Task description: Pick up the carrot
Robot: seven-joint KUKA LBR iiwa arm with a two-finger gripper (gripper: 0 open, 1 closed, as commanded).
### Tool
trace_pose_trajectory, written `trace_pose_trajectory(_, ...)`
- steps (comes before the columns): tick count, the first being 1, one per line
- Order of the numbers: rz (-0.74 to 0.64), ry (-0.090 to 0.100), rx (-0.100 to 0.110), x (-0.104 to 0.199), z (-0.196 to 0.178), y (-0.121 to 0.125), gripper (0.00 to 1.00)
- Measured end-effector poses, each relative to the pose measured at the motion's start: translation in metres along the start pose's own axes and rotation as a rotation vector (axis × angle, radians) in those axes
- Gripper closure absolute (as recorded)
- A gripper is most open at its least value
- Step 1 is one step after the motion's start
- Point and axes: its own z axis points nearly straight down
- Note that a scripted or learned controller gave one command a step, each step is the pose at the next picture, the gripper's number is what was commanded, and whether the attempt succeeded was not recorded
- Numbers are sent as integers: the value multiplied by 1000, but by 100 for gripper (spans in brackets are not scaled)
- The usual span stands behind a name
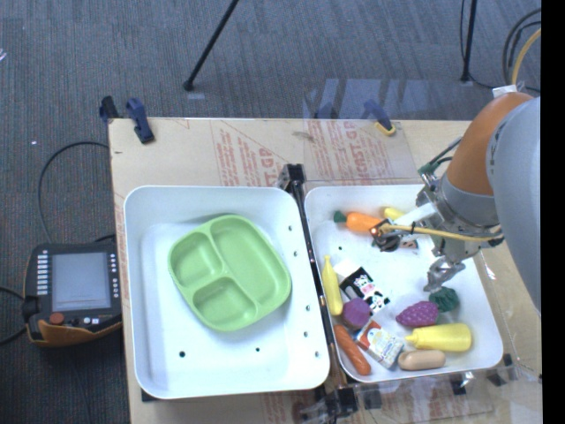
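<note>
The carrot (362, 222) lies crosswise, green top pointing left; the jaws' state cannot be told.

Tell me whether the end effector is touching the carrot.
Apart. The camera view shows the end effector over bare bin floor, well right of the carrot, with white floor between them.

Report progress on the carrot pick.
Nothing looks done yet: the carrot lies at the far end of the right bin, with nothing gripping it. In hand: the tool hangs over that bin, off to the carrot's right near the broccoli. Left: reach the carrot, grasp it, lift.
</note>
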Motion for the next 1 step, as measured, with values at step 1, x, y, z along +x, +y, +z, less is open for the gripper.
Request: trace_pose_trajectory(1,53,-7,3,51,64,0,0)
